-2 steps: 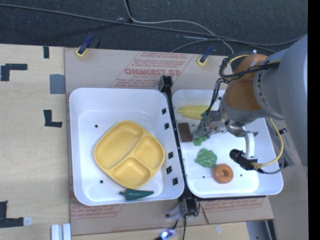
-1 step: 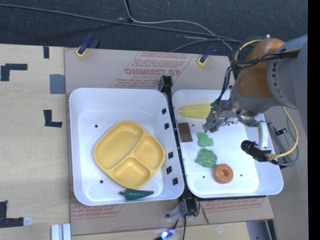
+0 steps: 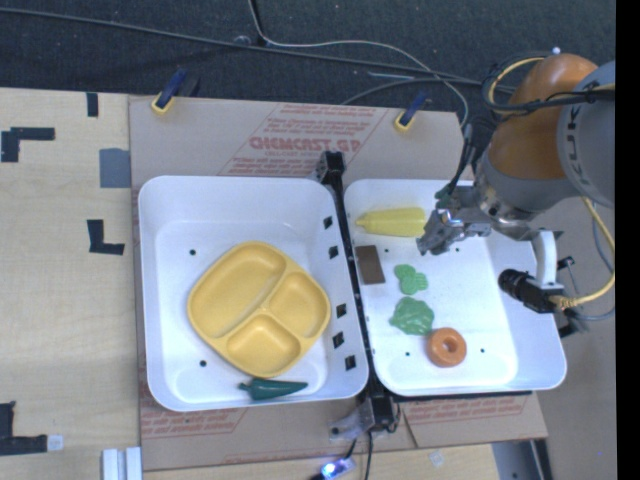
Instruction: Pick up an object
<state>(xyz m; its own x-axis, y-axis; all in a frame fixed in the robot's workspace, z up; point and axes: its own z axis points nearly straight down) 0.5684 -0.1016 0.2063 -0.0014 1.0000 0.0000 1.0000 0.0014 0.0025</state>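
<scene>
Corn (image 3: 392, 222), a yellow cob, lies at about eleven o'clock in the right bin (image 3: 520, 368), close under its far wall and just beside the divider between the two bins. My claw (image 3: 438, 236) hangs at the cob's three o'clock end, very near or touching it; I cannot tell from this view how my claw is set, and nothing shows as held.

To do this well, I judge I should centre over the cob's middle, not its tip, and close across its narrow width, since a rounded cob would likely roll away from an off-centre pinch.

Room is tight at twelve o'clock, against the far wall. A brown block (image 3: 369, 264) sits at the cob's seven o'clock, two green pieces (image 3: 411, 298) toward six, an orange ring (image 3: 446, 347) beyond. Straight up looks the clearest way out.
</scene>
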